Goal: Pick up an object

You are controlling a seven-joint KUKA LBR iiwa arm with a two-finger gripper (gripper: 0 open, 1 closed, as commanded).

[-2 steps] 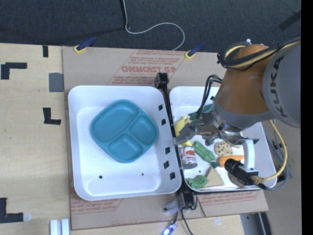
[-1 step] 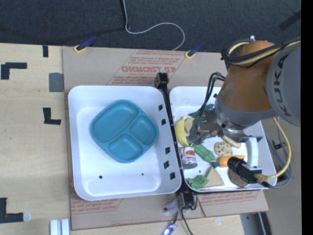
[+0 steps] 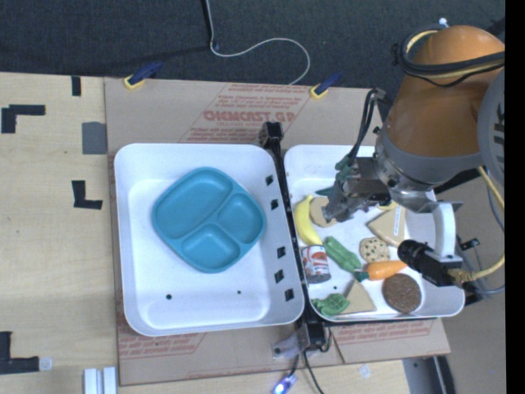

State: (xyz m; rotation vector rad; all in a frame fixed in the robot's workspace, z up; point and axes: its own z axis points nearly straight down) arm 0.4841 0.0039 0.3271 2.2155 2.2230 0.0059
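The right bin (image 3: 305, 163) holds play food: a yellow banana (image 3: 305, 222), a green pickle (image 3: 343, 254), a small red-labelled can (image 3: 317, 263), an orange carrot (image 3: 384, 270), a brown round patty (image 3: 402, 292), a chocolate-chip cookie (image 3: 373, 249), a cheese wedge (image 3: 387, 224), a pale wedge (image 3: 359, 299) and a green leafy piece (image 3: 331, 304). My gripper (image 3: 340, 204) hangs low over the bin's middle, just right of the banana and above the pickle. Dark wrist parts hide its tips.
The left bin (image 3: 135, 302) holds a blue divided plate (image 3: 208, 218). Both bins sit on a cardboard sheet (image 3: 238, 113). The arm's orange band (image 3: 447, 80) looms over the right bin's far side. A white cable (image 3: 246, 52) lies beyond the cardboard.
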